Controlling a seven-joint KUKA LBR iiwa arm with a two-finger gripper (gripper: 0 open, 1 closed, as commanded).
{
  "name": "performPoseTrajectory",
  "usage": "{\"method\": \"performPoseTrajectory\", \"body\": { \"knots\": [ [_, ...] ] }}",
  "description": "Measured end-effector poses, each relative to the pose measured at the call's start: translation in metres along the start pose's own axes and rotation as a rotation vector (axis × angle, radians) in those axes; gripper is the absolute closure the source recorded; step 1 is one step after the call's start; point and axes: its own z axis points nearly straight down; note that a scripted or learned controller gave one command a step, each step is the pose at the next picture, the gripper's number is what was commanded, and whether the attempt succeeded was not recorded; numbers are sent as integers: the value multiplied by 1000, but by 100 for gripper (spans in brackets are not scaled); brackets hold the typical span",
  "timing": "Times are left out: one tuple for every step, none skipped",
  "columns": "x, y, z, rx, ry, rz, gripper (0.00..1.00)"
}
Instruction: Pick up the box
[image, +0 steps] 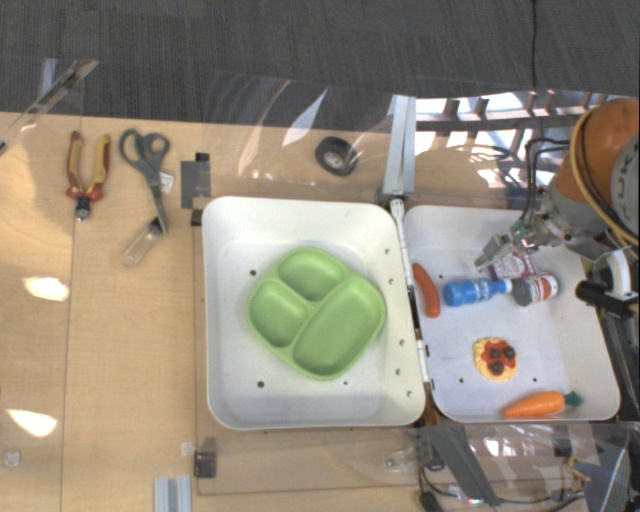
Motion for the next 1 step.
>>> {"method": "performPoseTrajectory", "body": {
  "knots": [
    [-2, 4, -15, -12, -11, -2, 100]
  ]
}}
